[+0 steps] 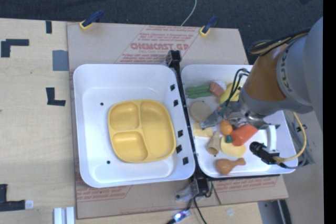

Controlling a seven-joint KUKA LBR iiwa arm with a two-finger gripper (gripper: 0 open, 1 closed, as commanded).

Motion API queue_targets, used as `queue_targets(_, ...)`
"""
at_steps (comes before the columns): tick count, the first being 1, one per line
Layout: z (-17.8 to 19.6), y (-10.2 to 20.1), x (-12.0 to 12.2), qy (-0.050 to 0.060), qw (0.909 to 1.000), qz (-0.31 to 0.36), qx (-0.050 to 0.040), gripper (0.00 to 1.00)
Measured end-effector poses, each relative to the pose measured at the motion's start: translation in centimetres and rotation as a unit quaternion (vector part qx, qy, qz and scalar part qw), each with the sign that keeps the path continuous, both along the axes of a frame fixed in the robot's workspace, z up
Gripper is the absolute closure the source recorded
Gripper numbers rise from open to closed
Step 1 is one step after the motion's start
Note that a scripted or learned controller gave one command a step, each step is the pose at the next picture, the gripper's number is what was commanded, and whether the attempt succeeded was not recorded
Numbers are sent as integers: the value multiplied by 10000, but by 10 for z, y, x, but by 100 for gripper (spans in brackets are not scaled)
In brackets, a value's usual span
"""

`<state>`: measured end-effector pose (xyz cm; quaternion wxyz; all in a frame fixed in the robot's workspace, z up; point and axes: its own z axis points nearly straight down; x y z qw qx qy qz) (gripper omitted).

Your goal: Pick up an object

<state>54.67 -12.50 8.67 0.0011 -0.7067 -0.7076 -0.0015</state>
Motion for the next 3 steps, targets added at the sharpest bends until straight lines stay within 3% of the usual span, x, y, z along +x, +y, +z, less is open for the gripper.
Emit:
queue_targets(1, 14, 1, 3, -36, 10000, 5, 2, 100)
queue_targets(3, 124, 22, 5, -15, 10000, 9, -20, 100)
